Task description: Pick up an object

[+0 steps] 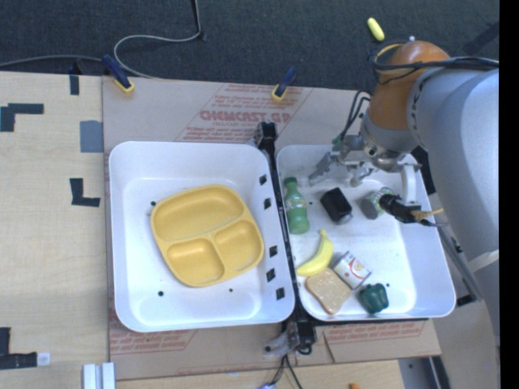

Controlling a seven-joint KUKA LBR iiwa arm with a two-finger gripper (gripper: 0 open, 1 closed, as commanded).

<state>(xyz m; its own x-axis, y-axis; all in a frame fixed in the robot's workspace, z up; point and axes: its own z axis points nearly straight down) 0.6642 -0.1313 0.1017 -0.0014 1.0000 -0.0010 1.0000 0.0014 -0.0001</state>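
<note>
My gripper (339,172) hangs over the back part of the right bin (422,298), under the orange-banded wrist. Its fingers (321,168) are spread open with nothing between them. Just in front of it lies a small black block (336,205), apart from the fingertips. A green bottle (296,207) lies along the bin's left wall. A banana (318,255), a slice of toast (328,291), a small red-and-white carton (352,269) and a dark green pepper (374,297) sit at the bin's front. A grey piece (371,206) lies right of the block.
The left bin (130,298) holds a yellow divided plate (208,234). A black divider with clips (274,217) runs between the bins. The arm's grey body (466,152) covers the right bin's right side. Yellow clamps (284,85) hold the cardboard at the back.
</note>
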